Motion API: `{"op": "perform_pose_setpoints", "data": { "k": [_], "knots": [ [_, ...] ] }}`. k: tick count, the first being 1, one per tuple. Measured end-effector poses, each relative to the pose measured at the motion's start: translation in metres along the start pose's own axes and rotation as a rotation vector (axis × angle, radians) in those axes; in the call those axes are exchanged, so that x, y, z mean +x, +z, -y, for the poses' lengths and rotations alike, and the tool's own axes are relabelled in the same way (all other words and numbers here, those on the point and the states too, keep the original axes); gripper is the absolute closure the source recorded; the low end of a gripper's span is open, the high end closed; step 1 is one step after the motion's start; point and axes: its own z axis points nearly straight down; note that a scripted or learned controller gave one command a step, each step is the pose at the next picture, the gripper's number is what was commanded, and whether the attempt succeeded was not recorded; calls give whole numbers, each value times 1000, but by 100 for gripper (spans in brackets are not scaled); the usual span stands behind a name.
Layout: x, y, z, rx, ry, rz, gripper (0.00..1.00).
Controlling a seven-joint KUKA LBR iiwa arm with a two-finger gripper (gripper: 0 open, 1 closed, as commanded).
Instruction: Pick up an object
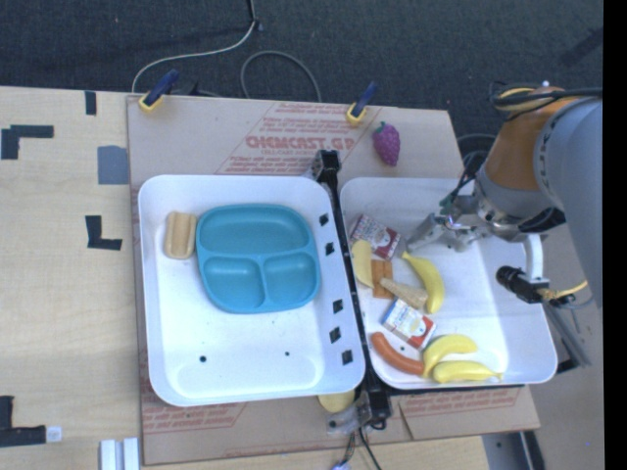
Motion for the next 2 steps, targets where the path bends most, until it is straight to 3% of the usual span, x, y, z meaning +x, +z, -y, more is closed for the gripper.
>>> {"op": "perform_pose_setpoints", "data": {
  "k": [1,2],
  "knots": [
    [-19,-126,-31,-10,-1,3,0],
    [-7,-93,100,16,6,-7,0]
  ]
}}
